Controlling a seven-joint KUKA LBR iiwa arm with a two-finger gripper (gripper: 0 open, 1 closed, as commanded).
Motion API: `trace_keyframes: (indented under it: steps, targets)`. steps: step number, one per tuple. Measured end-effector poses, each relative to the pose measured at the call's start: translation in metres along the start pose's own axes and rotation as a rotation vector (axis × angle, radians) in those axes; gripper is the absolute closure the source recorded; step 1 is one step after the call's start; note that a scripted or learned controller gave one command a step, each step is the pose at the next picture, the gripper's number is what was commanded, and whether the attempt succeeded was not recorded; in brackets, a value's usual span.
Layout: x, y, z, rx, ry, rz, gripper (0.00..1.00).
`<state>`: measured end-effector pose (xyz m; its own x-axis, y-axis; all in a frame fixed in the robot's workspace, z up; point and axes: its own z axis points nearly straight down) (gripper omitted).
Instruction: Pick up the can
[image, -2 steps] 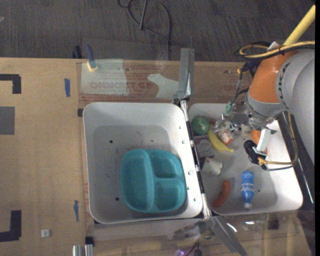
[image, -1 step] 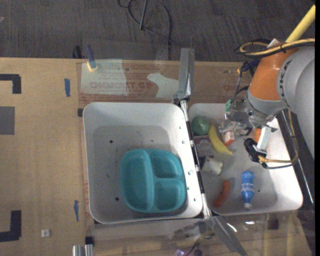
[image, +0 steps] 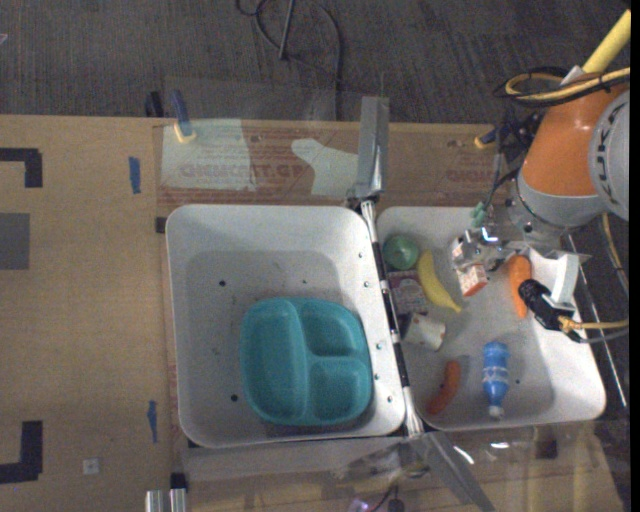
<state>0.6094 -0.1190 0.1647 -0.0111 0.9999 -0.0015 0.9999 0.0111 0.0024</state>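
Camera view: gripper (image: 487, 243) low over right bin (image: 570, 385), at red-white can (image: 470, 272) beside banana (image: 437, 282). Grip state: cannot tell. Can looks unlifted, pick pending. Teal tray (image: 305, 360) in left bin (image: 200, 300).

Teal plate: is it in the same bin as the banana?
No. The teal plate lies in the left bin, while the banana lies in the right bin.
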Motion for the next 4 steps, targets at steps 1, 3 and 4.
trace_keyframes:
  steps: [1, 3, 4]
  targets:
    - [-0.057, 0.054, -0.153, -0.002, -0.001, 0.017, 1.0]
    - [0.017, 0.059, -0.271, 0.002, 0.001, -0.195, 1.0]
    - [0.141, 0.06, -0.271, 0.002, 0.003, -0.367, 1.0]
